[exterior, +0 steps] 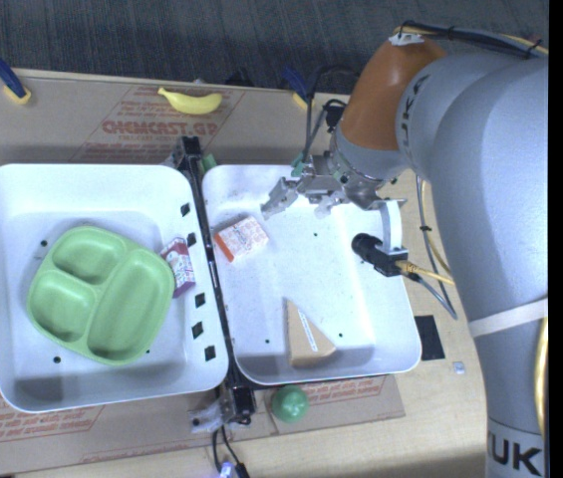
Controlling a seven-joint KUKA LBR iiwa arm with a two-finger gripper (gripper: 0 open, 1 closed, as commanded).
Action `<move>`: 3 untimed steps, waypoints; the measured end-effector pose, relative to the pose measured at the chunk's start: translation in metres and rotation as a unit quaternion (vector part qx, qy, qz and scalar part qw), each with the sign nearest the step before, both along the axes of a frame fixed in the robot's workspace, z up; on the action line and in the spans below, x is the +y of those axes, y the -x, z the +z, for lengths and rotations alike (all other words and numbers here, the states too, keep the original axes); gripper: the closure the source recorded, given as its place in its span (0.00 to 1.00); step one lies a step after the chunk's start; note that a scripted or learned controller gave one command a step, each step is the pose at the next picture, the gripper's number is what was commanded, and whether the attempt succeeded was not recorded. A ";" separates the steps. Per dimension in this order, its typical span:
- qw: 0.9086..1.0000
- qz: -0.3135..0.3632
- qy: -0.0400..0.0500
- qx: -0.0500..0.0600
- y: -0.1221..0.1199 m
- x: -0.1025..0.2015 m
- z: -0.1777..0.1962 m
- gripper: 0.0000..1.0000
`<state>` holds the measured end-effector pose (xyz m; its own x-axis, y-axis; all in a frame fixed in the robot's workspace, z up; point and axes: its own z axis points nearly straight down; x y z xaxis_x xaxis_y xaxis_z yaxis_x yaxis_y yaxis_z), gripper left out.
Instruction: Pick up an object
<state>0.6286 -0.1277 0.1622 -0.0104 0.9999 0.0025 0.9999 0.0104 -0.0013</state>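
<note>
My gripper (299, 195) hangs over the far part of the right bin (381, 317), its fingers open and nothing between them. An orange and white packet (241, 238) lies in that bin just below and left of the fingertips, apart from them. A tan wedge (307, 338) rests near the same bin's front wall. In the left bin (22, 192) a green divided plate (98, 292) lies flat, with a dark red packet (179, 265) beside its right edge.
A yellow banana (189, 99) lies on the cardboard behind the bins. In front of the right bin sits a green ball (288, 403). A black divider (207, 267) runs between the bins. The grey arm (470, 187) covers the right side.
</note>
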 end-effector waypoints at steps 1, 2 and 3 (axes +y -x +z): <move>1.000 0.001 0.000 0.000 0.000 0.000 0.010 1.00; 1.000 0.001 0.000 0.000 0.000 0.000 0.010 0.00; 1.000 0.003 0.000 -0.001 -0.001 0.001 0.020 1.00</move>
